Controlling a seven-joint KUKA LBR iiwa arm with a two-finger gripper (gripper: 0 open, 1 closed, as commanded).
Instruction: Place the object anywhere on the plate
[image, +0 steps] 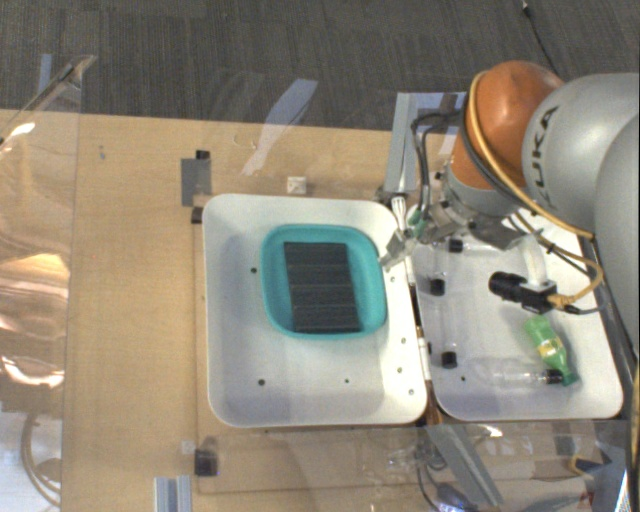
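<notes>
Nearest us, toward the right bin's (480, 330) front corner, a green bottle (548, 350) lies on its side with a clear tube (510, 376) just beside it. We take the bottle for the object; it is not yet on the plate.

Farther back, in the left bin (240, 380), sits the teal plate (372, 295), a dark ribbed mat (320, 287) covering its middle.

Beyond, the gripper (403, 238) hangs over the bins' shared wall, by the plate's far right rim. Apart or together, we cannot tell.

Advice: carry well inside the rim and release low over the mat, so nothing rolls off.
</notes>
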